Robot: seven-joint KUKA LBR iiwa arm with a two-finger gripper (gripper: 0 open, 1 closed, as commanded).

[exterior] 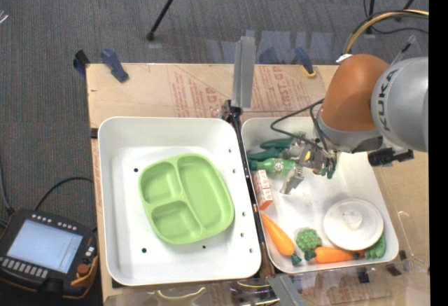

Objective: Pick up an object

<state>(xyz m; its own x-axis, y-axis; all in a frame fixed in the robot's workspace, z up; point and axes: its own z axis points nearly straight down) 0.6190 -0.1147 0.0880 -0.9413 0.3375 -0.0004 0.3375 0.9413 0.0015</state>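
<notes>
Hanging low over the right bin (389, 224), the claw (302, 166) seems spread and grasping nothing, probably aiming at the small red box (264, 188) just beside it, near the bin's left wall.

Even bright light, soft shadows, sharp
</notes>
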